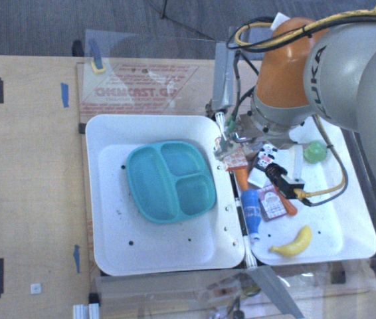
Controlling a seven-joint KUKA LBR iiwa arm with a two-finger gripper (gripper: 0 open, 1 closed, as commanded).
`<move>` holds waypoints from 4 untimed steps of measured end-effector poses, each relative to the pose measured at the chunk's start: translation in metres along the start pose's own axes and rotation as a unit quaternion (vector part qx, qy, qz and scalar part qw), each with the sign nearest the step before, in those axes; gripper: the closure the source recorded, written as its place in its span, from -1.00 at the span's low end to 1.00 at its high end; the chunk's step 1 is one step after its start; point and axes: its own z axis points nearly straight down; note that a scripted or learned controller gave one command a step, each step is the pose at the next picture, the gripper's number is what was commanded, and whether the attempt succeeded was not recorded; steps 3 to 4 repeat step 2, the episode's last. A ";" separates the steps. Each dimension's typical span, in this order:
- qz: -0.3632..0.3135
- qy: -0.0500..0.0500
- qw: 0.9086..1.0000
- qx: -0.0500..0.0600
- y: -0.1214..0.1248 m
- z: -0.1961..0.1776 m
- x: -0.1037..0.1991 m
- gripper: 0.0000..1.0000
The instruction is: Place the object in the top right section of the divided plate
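Your pincer (230, 143) sits low over the seam where the two bins meet, at the upper left corner of the right bin (357, 234). It hangs from the grey arm (347, 65) that reaches in from the right. You cannot tell from this angle whether it is released or clenched, since the wrist hides most of it. A small crumpled thing just beside it may be a wrapper, though the view is too poor to be sure.

The blue-green divided plate (149, 178) lies in the middle of the left bin (108, 138), turned a little, with its two smaller sections toward the right bin.

You will find the loose things in the right bin. An orange packet (240, 177) lies just below the pincer, a blue tube (250, 214) runs along the bin's left wall, and a pink packet (272, 203) lies beside the tube. A green ball (315, 152) rests near the upper edge and a banana (293, 241) near the lower edge. Both bins rest on the pale wooden bench (28, 178).
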 end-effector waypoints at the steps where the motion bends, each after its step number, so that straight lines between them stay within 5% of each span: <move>1: -0.101 0.000 0.995 0.000 -0.027 0.000 0.064 1.00; 2: -0.100 0.000 0.995 0.000 -0.027 0.000 0.063 -1.00; 4: -0.100 0.000 0.995 0.000 -0.027 0.000 0.063 -1.00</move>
